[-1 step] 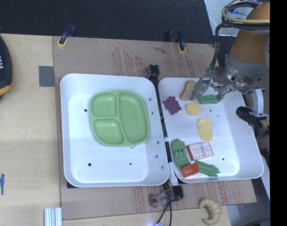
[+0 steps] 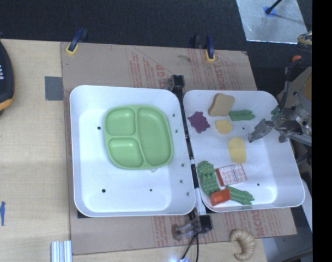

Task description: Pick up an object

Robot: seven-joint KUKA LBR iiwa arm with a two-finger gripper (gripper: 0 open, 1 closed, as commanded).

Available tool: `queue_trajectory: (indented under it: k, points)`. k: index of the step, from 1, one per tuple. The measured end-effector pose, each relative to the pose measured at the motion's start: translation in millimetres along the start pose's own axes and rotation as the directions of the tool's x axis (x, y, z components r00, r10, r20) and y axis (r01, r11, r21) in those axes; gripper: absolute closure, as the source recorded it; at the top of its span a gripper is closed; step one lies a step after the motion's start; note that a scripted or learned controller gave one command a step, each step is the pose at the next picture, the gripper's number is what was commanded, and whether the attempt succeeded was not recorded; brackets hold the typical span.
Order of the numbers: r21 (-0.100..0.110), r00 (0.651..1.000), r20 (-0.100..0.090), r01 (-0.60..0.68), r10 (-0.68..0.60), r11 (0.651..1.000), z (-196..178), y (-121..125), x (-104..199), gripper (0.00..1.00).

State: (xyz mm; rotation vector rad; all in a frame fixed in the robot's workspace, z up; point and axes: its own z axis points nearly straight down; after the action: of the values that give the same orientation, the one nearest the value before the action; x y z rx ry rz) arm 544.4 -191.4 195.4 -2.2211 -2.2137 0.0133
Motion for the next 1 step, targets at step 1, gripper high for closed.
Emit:
queue_trajectory:
  k: [1]
  points:
    - [-0.004,1.000,-0.003,0.014,-0.014,1.000,108.3,34.5,62.5,0.00]
